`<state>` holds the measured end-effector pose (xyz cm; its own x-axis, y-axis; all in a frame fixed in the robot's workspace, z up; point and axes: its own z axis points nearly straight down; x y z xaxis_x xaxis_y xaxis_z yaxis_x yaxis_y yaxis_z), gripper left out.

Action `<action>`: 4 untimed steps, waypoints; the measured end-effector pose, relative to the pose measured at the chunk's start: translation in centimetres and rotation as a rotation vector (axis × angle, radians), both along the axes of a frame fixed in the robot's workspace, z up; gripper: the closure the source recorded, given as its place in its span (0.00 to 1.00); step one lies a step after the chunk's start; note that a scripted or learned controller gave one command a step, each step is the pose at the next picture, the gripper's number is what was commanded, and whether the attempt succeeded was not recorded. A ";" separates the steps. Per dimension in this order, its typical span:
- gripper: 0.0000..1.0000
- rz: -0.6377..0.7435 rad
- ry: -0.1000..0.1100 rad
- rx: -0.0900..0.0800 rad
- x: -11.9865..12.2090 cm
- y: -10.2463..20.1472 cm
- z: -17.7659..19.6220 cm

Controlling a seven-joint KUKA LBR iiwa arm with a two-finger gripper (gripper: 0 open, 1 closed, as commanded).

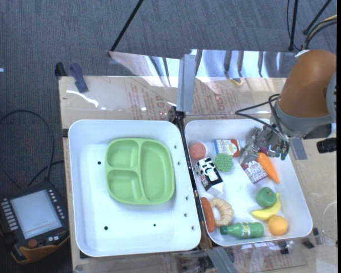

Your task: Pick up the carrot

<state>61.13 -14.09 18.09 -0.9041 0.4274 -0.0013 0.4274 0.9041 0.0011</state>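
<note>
Tool (265, 147) sits low in the right bin (300, 192), just beside the carrot's (269, 167) upper end. We judge the carrot not yet lifted: it lies on the bin floor near the green apple (266, 197); grasp and lift remain.

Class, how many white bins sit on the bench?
2: the left bin holds a green plate; the right bin holds the carrot and other toy food.

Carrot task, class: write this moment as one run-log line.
gripper: over right bin, above carrot's upper end | carrot: lying in bin, not lifted | grasp: cannot tell
</note>
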 end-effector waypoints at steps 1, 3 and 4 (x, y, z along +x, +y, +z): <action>1.00 -0.034 0.007 0.002 -0.6 0.4 0.2; 1.00 -0.244 0.002 -0.002 -0.7 -0.1 3.9; 1.00 -0.211 0.005 0.002 -1.8 0.9 8.0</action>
